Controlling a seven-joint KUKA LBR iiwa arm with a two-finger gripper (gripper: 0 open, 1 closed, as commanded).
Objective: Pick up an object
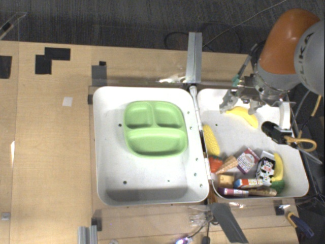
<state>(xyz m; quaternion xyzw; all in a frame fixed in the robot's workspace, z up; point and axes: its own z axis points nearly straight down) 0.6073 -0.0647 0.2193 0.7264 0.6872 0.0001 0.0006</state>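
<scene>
Two white bins are laid side by side on the tabletop (45, 136), and the action is found in the right bin (223, 139), at its far end. The gripper (242, 99) is seen low over a yellow banana (245, 116), which lies on the bin floor just in front of it; nothing can be made out between the fingers, and whether they are spread or pressed together cannot be told from this slant. The banana is judged the likely target, since it sits right under the tool and well apart from the clutter. A green divided tray (154, 127) is left alone in the left bin (109, 151). A corn cob (211, 140) is lined up along the divider wall, and a heap of small toys and packets (250, 173) is crowded into the near corner, with a second yellow piece (278, 168) at its right side. Trouble could be met here: the banana is curved and smooth, so it could be squeezed out sideways if it is caught off its middle. It also lies close to the back wall, so a finger could be jammed against the rim on the way down. A close made too high would be spent on air.
</scene>
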